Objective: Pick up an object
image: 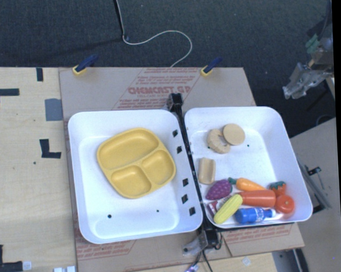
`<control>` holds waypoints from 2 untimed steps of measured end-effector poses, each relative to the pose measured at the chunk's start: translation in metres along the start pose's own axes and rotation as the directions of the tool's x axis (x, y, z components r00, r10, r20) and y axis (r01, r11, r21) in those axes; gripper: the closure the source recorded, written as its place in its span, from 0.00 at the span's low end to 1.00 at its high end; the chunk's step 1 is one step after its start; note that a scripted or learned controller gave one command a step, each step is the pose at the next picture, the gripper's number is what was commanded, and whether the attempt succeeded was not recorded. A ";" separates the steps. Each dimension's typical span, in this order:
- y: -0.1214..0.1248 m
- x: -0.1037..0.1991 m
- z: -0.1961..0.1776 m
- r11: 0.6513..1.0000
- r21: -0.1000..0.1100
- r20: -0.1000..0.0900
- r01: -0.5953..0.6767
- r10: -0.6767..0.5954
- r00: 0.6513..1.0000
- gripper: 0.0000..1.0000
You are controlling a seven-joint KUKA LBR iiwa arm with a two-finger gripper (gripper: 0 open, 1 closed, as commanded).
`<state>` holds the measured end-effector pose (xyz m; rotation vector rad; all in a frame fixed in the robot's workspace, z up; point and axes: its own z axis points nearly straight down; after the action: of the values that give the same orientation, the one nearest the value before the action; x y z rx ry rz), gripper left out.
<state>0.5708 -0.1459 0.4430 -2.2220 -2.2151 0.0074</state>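
The right bin [272, 134] holds several toy foods. Two round tan biscuits [226, 138] lie near its back, and a tan block [206, 170] rests by the left wall. Along the front are purple grapes [219, 188], a carrot [249, 185], a corn cob [228, 208], an orange-red sausage [258, 198], a tomato [284, 204] and a blue tube [254, 215]. My gripper [298, 83] hangs at the upper right, outside the right bin, beyond its far right corner and well apart from every object.
A yellow divided plate [135, 162] lies in the left bin [89, 209]. Both bins sit on a cardboard sheet [157, 88] held by clamps [85, 63]. A white cable [155, 37] loops behind the bins. Black clips run along the shared wall [186, 166].
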 end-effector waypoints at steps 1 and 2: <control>-0.044 -0.032 -0.009 1.000 -0.004 0.000 0.000 0.000 1.000 1.00; -0.089 -0.078 0.005 1.000 -0.002 0.000 -0.002 0.002 1.000 1.00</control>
<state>0.4817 -0.2233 0.4383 -2.2252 -2.2141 0.0054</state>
